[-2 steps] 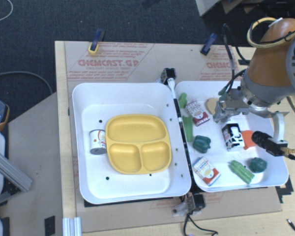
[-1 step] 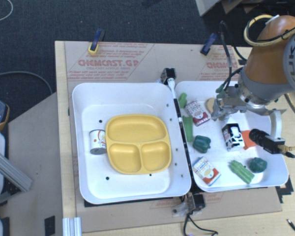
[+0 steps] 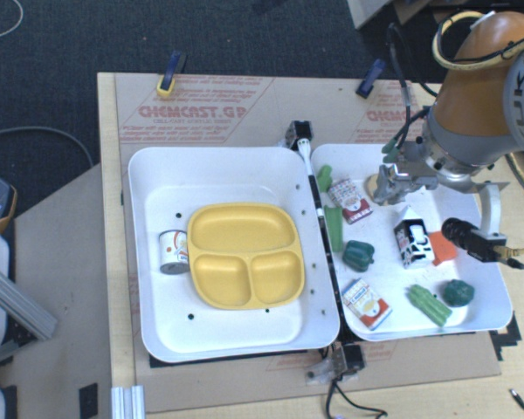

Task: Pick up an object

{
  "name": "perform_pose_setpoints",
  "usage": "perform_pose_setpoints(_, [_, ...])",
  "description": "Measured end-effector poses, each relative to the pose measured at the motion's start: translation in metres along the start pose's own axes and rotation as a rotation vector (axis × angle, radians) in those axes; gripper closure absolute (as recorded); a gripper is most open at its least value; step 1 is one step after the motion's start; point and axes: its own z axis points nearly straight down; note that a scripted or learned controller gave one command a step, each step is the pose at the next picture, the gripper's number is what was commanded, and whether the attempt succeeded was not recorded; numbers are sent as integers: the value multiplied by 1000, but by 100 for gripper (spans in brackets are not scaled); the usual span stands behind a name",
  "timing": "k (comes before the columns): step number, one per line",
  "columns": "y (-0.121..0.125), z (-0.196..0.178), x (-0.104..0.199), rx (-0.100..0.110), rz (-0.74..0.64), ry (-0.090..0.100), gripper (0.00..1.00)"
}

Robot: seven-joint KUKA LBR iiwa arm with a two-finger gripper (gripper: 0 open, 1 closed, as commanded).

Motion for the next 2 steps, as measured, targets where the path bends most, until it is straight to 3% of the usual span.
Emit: perform_pose_setpoints(2, [1,21,0,9,1,1,100])
